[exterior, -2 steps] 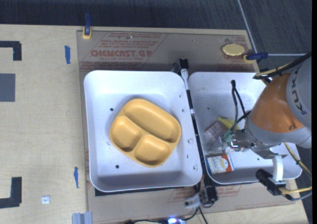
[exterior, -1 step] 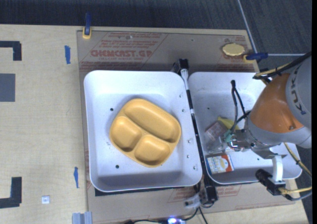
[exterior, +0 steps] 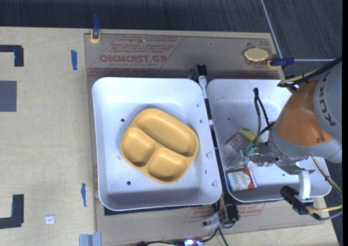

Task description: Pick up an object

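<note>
The pale wooden table [exterior: 43,147] carries two shallow white plastic bins side by side, their rims touching. The left bin [exterior: 109,103] holds a glossy yellow three-compartment tray [exterior: 159,144], turned bottom up, with bare floor open all around it. The grey arm with its orange band [exterior: 302,117] crowds the right bin [exterior: 228,95], leaving room mainly along the far wall. Its end effector [exterior: 255,152] sits low over a crinkled clear wrapper [exterior: 237,144], a small yellow object [exterior: 248,133] and a flat orange-and-white packet [exterior: 242,179] near the front rim; its state cannot be told.
</note>
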